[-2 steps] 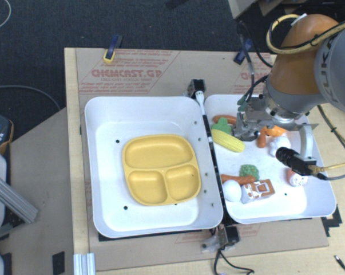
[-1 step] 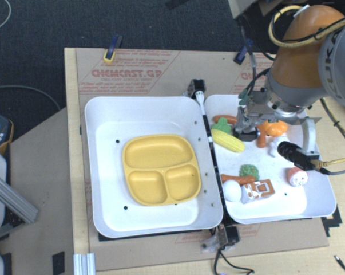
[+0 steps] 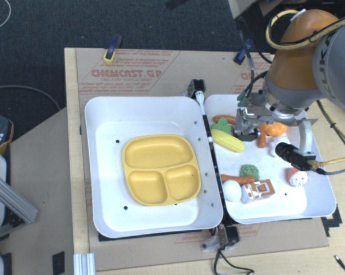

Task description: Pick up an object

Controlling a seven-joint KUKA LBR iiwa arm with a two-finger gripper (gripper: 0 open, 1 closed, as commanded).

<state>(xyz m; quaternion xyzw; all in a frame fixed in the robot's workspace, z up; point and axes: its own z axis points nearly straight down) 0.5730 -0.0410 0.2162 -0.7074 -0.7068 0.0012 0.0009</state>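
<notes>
Reaching in from the right: a grey arm (image 3: 326, 44) with an orange band, bent low over the right bin (image 3: 318, 202), presumably to bring the wrist down on the toys there. Gripper (image 3: 245, 128) sunk among them at the bin's far left corner, just beside the corn cob (image 3: 227, 141); spread or pressed together, cannot tell, since the wrist hides that part.

Left bin (image 3: 98, 153): a yellow divided plate (image 3: 159, 168) lying flat in the middle, well apart from the work, likely parked out of the way.

Right bin: all the pickable things, scattered loose. Corn cob lying across the near-left part of the cluster, a carrot (image 3: 222, 119) just behind it, something orange (image 3: 272, 129) beside the wrist, perhaps another toy vegetable. Nearer the front: a green sprig (image 3: 249, 170), a white egg (image 3: 232, 191) touching a small orange-and-white box (image 3: 259, 189), and a white ball (image 3: 298, 178) near the right wall.

Underneath: a cardboard-topped bench (image 3: 138, 73), clips at the back edge. Around: dark carpet (image 3: 58, 16), stray cables.
</notes>
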